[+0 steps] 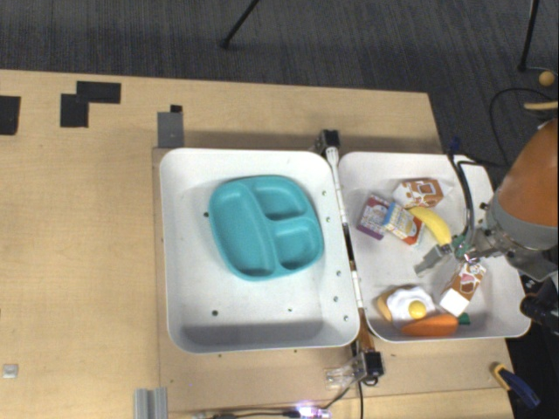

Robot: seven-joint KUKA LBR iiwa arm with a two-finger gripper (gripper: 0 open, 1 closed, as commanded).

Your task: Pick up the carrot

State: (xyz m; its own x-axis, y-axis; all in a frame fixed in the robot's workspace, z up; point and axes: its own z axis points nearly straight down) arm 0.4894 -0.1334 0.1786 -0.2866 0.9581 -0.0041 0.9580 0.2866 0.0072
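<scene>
The orange carrot point(430, 326) lies along the front wall of the right bin point(498, 319), its green end pointing right. A toy fried egg point(410, 305) touches it on the upper left. My gripper point(442, 269) hangs over the middle right of that bin, above and behind the carrot and clear of it. It is open, one grey finger point(430, 261) slanting left and the other over a small red and white carton point(464, 287). Nothing is between the fingers.
In the right bin also lie a yellow banana point(433, 224), a purple packet point(376, 216) and a brown box point(417, 190). The left bin point(188, 321) holds a teal divided plate point(264, 225). The grey arm with its orange band point(534, 177) enters from the right.
</scene>
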